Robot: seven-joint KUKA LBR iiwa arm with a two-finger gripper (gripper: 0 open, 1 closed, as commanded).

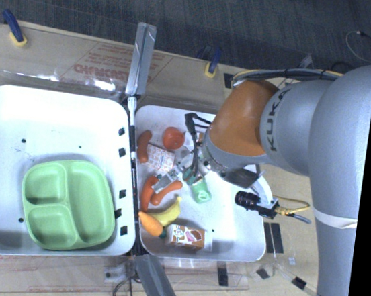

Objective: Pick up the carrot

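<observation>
The carrot point(169, 191), a short orange tapering piece, lies slanted in the middle of the right bin point(241, 242). A second orange-red stick point(147, 191) lies upright just to its left. My gripper point(162, 182) is low over these two pieces, at the carrot's upper left end, and covers part of both. I cannot make out whether anything is gripped. The grey arm with its orange band point(240, 121) reaches in from the right and hides the bin's back right part.
Around the carrot lie a yellow banana point(170, 211), an orange fruit point(150, 224), a brown carton point(186, 236), a green bottle point(200, 192), a tomato point(173, 137), a sausage point(144, 145) and a white packet point(160, 158). The left bin point(13, 114) holds a green divided plate point(67, 203).
</observation>
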